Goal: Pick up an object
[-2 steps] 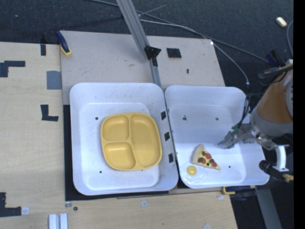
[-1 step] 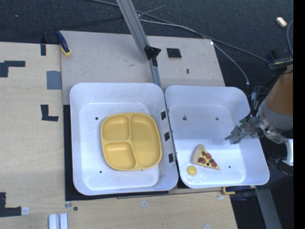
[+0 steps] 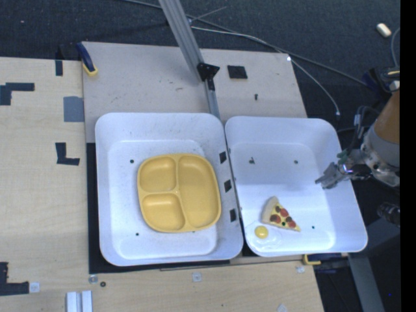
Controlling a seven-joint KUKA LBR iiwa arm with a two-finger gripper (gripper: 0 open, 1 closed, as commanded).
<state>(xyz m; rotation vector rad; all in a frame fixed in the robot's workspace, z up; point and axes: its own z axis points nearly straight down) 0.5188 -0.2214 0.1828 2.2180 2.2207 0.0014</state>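
While no writing reads anywhere, gripper (image 3: 333, 176) at right bin (image 3: 260, 130) edge, finger state unclear, pizza slice (image 3: 280, 214), yellow plate (image 3: 179, 192) in left bin (image 3: 117, 135).

We see a pale wooden bench (image 3: 162, 77) bearing 2 shallow white bins side by side, touching along their inner edges; the left bin (image 3: 110, 174) and the right bin (image 3: 325, 142) sit on a dark mat; black tape patches (image 3: 237, 72) mark the boards; a blue-and-yellow clamp (image 3: 86, 59) grips the bench's far-left edge.
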